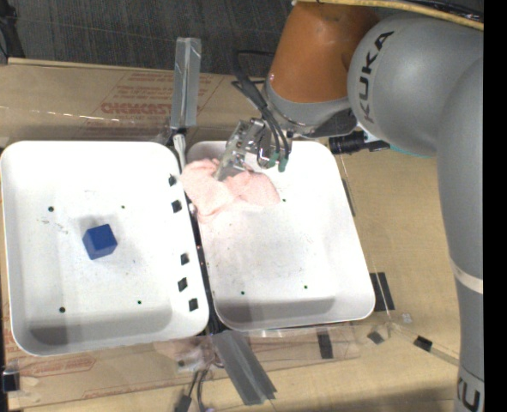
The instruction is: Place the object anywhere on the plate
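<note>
The blue cube [100, 240] sits in the left bin [30, 178], well apart from the arm. Farther back, in the right bin [339, 264], lies a pink plate [232, 191], with the tool [253, 154] low at its far edge. I cannot tell how the tool is set. Judging by this, the pick has not begun; next the arm must cross to the cube.

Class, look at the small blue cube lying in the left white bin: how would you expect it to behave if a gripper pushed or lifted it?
The small blue cube has flat faces, so it would probably slide, not roll. Its sharp, even edges suggest that it is stiff. It looks small beside the left white bin, so it is likely light, though its material is unclear.
</note>
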`<control>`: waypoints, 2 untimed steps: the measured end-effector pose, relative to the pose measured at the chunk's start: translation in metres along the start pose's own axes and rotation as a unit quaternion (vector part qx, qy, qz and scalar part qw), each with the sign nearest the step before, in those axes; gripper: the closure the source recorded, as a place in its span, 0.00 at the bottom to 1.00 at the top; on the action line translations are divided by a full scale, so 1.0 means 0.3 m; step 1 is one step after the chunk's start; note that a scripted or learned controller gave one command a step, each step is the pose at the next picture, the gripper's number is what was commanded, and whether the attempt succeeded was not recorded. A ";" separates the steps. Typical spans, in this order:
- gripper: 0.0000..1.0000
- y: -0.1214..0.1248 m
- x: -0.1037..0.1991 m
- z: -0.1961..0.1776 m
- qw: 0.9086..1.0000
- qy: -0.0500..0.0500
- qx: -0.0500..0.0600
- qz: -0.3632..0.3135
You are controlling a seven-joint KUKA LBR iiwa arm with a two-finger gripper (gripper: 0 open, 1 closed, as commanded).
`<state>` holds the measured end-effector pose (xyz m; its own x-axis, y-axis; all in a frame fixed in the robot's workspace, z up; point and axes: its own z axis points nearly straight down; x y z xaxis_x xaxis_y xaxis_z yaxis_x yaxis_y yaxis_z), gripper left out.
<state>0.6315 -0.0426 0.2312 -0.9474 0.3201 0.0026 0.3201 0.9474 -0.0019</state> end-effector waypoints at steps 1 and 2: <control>1.00 0.130 0.084 -0.025 0.987 -0.001 0.000 -0.163; 1.00 0.290 0.148 -0.017 0.986 0.000 0.000 -0.165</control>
<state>0.6174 0.0539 0.2361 -1.0000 -0.0048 0.0022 -0.0048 1.0000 -0.0012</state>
